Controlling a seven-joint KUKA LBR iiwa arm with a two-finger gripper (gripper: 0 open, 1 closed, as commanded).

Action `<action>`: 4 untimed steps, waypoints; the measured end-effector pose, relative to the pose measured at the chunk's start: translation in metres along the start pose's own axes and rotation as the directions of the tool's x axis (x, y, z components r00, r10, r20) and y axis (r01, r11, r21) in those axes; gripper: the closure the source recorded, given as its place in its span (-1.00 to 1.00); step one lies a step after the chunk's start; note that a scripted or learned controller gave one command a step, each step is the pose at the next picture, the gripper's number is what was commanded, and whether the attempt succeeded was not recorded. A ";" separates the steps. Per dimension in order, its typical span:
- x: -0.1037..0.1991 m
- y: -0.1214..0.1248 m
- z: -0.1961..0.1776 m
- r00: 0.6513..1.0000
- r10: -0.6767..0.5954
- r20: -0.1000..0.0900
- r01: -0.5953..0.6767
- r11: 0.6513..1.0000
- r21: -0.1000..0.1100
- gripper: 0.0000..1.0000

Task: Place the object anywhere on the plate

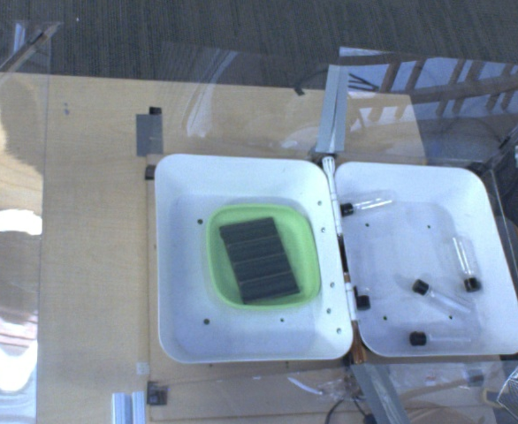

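A square lime-green plate sits in the middle of the left white bin. A dark grey ribbed rectangular block lies flat on the plate, turned a little off square and wholly inside the rim. Nothing touches the block.
The right white bin holds several clear tubes with black caps, one near its top left, one by its right wall, one near the middle. A metal rail runs up from the seam between the bins. Light wooden bench surrounds them.
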State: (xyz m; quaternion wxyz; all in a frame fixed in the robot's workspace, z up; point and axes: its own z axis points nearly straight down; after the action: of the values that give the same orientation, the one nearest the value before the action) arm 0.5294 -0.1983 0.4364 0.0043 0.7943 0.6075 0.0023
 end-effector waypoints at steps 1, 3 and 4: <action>-0.008 -0.040 0.000 0.994 0.106 0.000 -0.106 0.994 0.000 -1.00; -0.007 -0.029 0.000 0.951 0.311 -0.001 -0.311 0.951 0.000 -1.00; 0.016 0.040 0.001 0.934 0.356 0.001 -0.356 0.934 0.000 -1.00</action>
State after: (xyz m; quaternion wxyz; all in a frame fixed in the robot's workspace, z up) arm 0.5720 -0.1933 0.4358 0.0041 0.8913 0.4535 0.0026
